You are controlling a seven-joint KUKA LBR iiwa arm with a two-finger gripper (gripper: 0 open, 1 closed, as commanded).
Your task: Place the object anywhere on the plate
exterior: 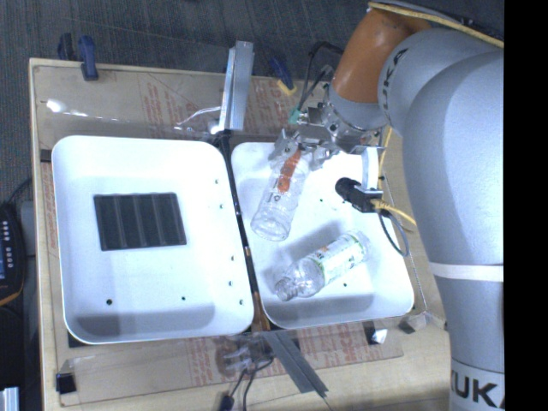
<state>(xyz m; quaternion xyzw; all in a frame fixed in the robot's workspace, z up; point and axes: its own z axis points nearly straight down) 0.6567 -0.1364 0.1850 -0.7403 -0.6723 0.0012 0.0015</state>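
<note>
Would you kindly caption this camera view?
Gripper holds clear bottle above right bin; dark plate sits in left bin.

Single fixed camera above table (51, 92), looking down at slant; both white bins (77, 169) fully framed, mid-distance; arm (445, 144) enters from right.

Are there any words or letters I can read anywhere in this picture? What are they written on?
"KUK": big dark letters on the grey robot arm, cut off at the picture's edge.
Label on the lying plastic bottle: too blurred to read.
Faint red print on the bench board: too small to read.
</note>
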